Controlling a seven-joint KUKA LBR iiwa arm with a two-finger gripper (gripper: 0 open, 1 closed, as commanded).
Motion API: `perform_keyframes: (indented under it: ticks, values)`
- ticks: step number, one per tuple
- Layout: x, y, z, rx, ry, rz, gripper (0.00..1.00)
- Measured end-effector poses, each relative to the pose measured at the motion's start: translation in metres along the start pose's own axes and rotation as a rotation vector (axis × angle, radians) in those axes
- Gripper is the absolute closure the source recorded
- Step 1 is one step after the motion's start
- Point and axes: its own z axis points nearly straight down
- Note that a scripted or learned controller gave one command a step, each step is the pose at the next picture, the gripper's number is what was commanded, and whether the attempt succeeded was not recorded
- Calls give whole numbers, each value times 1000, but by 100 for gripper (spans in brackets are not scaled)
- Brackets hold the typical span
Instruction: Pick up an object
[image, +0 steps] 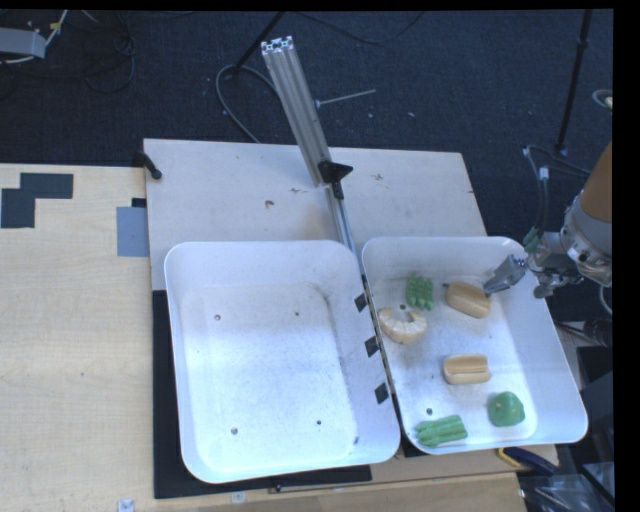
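Note:
The right bin (555, 345) holds several small objects. A tan bread-like piece (467, 299) lies near its far right, and a dark green ridged piece (419, 292) sits left of it. A cream curled piece (402, 325) rests by the bin's left wall, with a tan roll (466, 368) in the middle. A green rounded lump (506, 408) and a green elongated piece (441, 431) lie near the front. My gripper (526, 278) hangs over the bin's right rim, just right of the tan bread-like piece. It is open and has nothing between its fingers.
The left bin (200, 300) stands beside the right one, with black clips (371, 345) along their shared edge. An aluminium post (300, 105) slants up from the back of the bench. Cables run over the dark floor behind.

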Motion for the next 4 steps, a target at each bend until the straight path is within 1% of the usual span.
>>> perform_keyframes:
  ticks: [2,3,4]
  values:
    - [0,0,0,0,0,0,0]
    - [32,-31,76,5,2,-119,0]
    - [85,-110,111,2,1,-35,0]
